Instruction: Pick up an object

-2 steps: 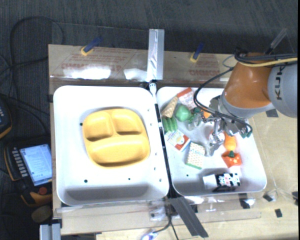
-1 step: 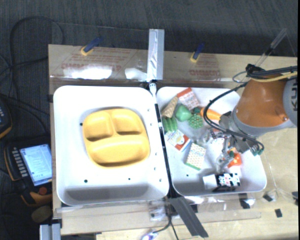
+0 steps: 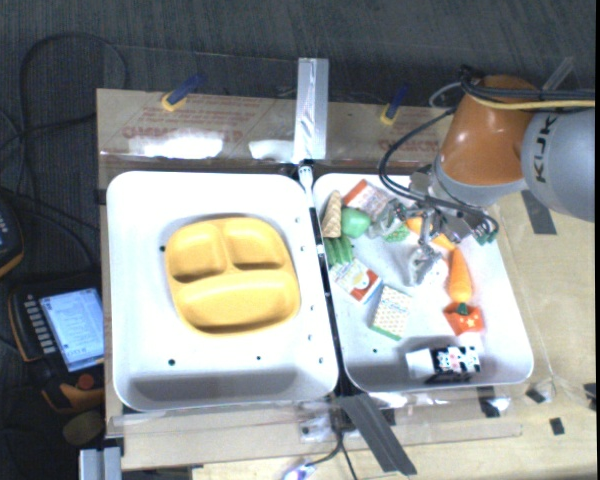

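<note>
My gripper (image 3: 423,264) hangs below the orange wrist band (image 3: 483,140), low over the upper middle of the right bin (image 3: 510,363). It stands just left of an orange carrot (image 3: 460,273) and above a bare patch of bin floor. A red toy pepper (image 3: 464,318) lies below the carrot. A green patterned card (image 3: 390,314) and a small red-and-white card (image 3: 362,281) lie to the gripper's lower left. I see nothing held in the gripper.
A waffle cone (image 3: 332,215), a green ball (image 3: 354,222), a red-and-white box (image 3: 366,196) and a dark green piece (image 3: 338,253) crowd the right bin's upper left. A black-and-white toy (image 3: 450,360) lies near its front wall. The left bin (image 3: 140,368) holds a yellow divided tray (image 3: 232,273).
</note>
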Tool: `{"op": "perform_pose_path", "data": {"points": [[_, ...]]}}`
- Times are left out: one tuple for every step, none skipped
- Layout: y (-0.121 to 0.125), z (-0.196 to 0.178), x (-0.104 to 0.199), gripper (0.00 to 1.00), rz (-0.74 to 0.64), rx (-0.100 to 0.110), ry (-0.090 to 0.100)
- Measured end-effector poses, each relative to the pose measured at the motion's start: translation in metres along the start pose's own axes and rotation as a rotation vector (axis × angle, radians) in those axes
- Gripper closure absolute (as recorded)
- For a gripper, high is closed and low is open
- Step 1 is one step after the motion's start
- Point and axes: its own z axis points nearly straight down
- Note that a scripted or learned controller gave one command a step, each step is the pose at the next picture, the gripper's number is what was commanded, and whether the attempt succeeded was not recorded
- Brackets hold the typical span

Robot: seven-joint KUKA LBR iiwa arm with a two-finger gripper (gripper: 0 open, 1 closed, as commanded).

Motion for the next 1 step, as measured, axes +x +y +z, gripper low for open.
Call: {"op": "perform_pose_path", "data": {"points": [[-0.0137, -0.0012, 0.0726, 0.00, -0.069, -0.001, 0.004]]}}
